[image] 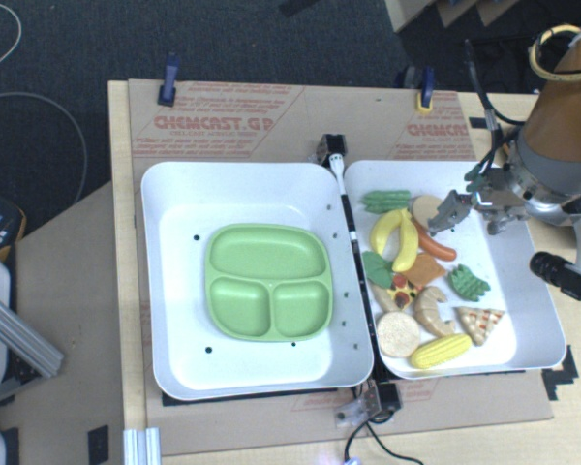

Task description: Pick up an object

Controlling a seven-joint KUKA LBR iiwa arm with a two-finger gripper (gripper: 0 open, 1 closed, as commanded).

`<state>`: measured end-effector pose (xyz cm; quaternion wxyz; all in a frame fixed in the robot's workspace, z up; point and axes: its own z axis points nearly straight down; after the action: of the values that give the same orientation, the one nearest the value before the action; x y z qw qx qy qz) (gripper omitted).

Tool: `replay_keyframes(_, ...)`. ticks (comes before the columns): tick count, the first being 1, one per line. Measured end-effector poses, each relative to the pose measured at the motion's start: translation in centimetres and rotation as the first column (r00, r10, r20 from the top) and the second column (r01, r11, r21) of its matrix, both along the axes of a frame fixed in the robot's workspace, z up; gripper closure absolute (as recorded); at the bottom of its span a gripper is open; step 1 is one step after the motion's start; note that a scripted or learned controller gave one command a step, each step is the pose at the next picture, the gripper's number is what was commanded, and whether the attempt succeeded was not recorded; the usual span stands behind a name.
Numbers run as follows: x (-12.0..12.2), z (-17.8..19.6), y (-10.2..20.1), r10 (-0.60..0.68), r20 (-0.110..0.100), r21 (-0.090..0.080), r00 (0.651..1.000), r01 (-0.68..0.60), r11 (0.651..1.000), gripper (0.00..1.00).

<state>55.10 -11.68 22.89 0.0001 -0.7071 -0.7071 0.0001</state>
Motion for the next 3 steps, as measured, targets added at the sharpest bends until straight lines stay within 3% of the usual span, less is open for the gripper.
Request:
replay_keyframes(1,-3.5,-15.0,0.4,-0.004,-0.005,0.003,1.0,0.004,1.0,0.0)
replay_keyframes(2,0.0,-14.1,-2.5,0.001,0.006,0.001,1.0,-0.001,1.0,0.0)
replay_keyframes(3,-3.9,-14.0,-0.4,-0.004,0.012,-0.003,1.0,0.004,1.0,0.0)
